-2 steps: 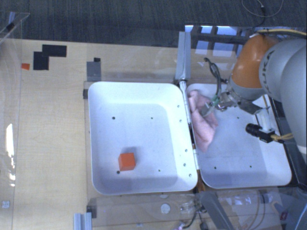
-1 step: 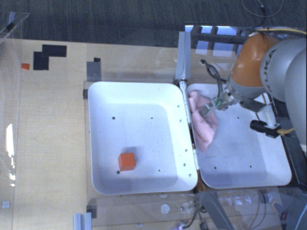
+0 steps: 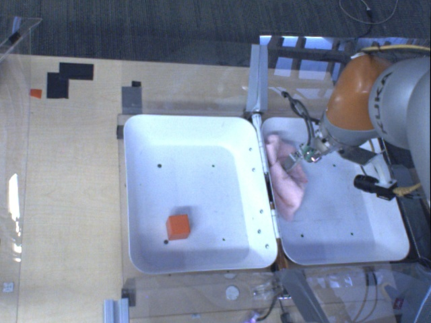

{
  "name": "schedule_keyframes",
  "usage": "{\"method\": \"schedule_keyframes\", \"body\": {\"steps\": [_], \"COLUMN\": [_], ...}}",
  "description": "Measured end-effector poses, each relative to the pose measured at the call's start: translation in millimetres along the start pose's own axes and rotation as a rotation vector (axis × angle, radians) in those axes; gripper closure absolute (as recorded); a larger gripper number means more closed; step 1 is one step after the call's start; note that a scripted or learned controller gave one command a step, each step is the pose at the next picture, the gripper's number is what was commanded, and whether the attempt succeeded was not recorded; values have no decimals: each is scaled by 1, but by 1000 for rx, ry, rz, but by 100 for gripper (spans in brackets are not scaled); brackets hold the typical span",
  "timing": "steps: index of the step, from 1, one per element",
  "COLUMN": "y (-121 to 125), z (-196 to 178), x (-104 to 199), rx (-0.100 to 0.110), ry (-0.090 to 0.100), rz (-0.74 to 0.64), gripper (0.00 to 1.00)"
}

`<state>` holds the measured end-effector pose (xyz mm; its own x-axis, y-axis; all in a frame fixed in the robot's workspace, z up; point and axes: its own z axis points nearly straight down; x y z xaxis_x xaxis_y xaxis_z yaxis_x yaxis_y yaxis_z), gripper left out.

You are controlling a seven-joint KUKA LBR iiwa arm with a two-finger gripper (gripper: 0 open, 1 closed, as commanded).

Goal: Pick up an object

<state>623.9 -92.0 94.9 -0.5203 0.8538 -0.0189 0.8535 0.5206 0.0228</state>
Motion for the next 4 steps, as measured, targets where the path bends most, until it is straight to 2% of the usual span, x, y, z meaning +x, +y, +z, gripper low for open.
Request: {"method": "schedule_keyframes", "body": {"steps": [1, 2, 3, 4], "y": [7, 4, 9, 2], "z": [1, 1, 1, 1], "x": [-5, -2, -6, -7], "rx": [6, 7, 7, 1], "ry": [5, 5, 6, 4], "rz": [-64, 42, -59, -84], "gripper": [0, 0, 0, 0]}}
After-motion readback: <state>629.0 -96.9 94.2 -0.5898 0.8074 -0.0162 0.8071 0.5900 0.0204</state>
